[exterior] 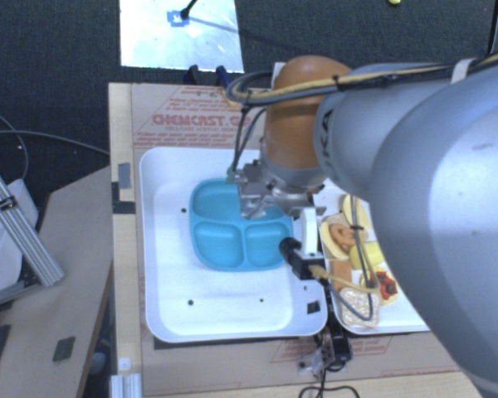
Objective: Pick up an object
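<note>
Bins: two shallow white ones side by side on a cardboard sheet (183, 118) with red print.

Left bin (162, 255): holds one item, a blue tray (224, 239) with divided compartments, lying flat. The tray sits toward the far right part of the bin floor, its right end close to the wall shared with the neighbouring bin.

Right bin (402, 315): largely covered by the arm (432, 181). In the visible strip are crowded small items: a long yellow piece (356, 212), a tan rounded piece (342, 237) beside it, a small red piece (388, 287), and a pale oval mesh-like piece (357, 305) at the near end. They overlap, and I cannot tell exactly what they are.

Gripper (253, 199): low over the far right corner of the blue tray, at or just above its rim. Contact cannot be confirmed. Grip state: cannot tell, since the wrist body hides the working end from this angle. Nothing is visibly held.

Edges and room: the left bin has bare white floor along its left side and across its near half, well apart from the tray. The tray's left rim and near rim are unobstructed. The tray's far right corner lies under the gripper. The right bin's visible strip is narrow and packed, with little bare floor between items.
</note>
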Robot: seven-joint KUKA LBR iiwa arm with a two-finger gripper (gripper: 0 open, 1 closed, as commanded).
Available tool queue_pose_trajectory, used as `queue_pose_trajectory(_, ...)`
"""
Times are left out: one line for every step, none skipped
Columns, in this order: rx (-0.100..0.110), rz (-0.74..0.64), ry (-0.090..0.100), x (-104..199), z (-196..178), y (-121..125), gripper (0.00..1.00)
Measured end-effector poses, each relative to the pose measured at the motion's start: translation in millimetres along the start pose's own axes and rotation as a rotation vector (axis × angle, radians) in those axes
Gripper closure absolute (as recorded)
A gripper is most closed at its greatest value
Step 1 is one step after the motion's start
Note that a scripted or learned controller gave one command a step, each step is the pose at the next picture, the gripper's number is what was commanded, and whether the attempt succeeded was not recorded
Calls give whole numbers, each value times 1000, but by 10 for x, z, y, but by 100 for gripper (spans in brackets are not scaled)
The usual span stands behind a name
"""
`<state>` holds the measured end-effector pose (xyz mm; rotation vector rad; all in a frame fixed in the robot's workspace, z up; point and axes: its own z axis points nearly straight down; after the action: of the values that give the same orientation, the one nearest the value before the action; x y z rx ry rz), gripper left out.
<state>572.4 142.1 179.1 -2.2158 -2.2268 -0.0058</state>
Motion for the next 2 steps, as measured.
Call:
queue_pose_trajectory(-3, -2, 2, 42, -959, -700, 100)
queue_pose_trajectory(-11, 1, 0, -300, -1918, -841, 100)
